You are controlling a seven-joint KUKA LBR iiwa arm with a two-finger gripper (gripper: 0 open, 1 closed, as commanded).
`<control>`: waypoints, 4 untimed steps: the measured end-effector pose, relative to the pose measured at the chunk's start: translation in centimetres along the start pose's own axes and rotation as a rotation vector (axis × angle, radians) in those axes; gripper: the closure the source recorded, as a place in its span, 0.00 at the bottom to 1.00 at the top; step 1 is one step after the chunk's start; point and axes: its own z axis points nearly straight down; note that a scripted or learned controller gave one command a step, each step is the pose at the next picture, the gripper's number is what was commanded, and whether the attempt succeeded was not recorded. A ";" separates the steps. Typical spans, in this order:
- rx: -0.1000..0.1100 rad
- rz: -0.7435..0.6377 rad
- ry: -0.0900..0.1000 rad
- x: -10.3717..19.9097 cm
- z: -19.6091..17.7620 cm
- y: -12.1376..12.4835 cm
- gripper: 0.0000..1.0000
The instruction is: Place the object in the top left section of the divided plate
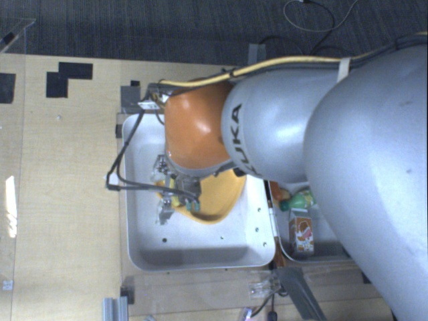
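Yellow divided plate (224, 196) lies just right of the pincer (164, 209).

The arm (348, 132) has a smooth grey shell with a soft satin sheen; its orange band (194, 129) looks glossier. The left bin (200, 249) looks like smooth white plastic, faintly shiny. At its 12 o'clock, the plate (224, 202) is yellow and smooth. The desk (60, 206) is pale wood, matt. The floor (134, 12) at 12 o'clock is dark, rough carpet.
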 end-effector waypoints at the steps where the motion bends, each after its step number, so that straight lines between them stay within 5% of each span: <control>1: -0.005 0.001 -0.008 -0.3 -1.2 0.1 1.00; 2: -0.005 0.002 -0.008 -0.3 -1.2 0.1 0.00; 3: 0.013 0.420 0.009 -11.2 -1.3 -0.8 0.00; 4: 0.008 0.412 0.000 -11.4 -2.7 -0.4 1.00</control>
